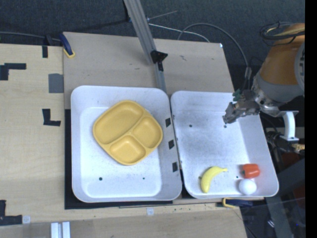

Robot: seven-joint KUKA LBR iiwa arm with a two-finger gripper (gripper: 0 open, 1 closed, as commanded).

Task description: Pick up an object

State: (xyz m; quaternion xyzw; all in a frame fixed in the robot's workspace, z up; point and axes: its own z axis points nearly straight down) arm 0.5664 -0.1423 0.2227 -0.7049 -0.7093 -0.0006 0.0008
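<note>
Banana (211, 177), orange block (251, 170), white ball (247, 186): one each.

Robotics lab: plywood bench (29, 133) with black tape marks (49, 117), two white bins (79, 133) side by side, loose cables (208, 31), toy banana (210, 177).

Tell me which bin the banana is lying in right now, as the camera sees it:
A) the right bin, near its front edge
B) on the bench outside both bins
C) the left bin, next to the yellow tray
A: the banana lies in the right bin near its front edge, beside the white ball and the orange object; the yellow tray sits in the left bin.
</note>
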